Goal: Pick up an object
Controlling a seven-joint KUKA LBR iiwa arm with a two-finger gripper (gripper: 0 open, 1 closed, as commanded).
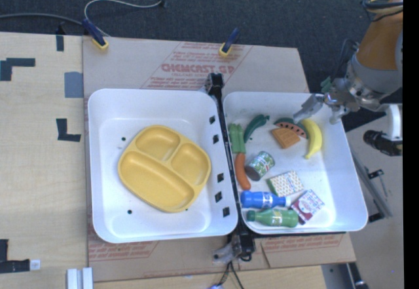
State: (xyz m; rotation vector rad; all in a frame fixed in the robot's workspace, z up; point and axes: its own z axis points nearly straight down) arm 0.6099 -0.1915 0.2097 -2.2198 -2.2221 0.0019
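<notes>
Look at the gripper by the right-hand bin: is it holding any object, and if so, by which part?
Nothing is held. The gripper hangs open near the right bin's upper right corner, above the banana, with nothing between its fingers.

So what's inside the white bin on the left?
The left shallow white bin holds one yellow plastic plate with three compartments, lying flat with nothing on it. Whatever part of the bin floor lies beneath the plate is covered.
</notes>
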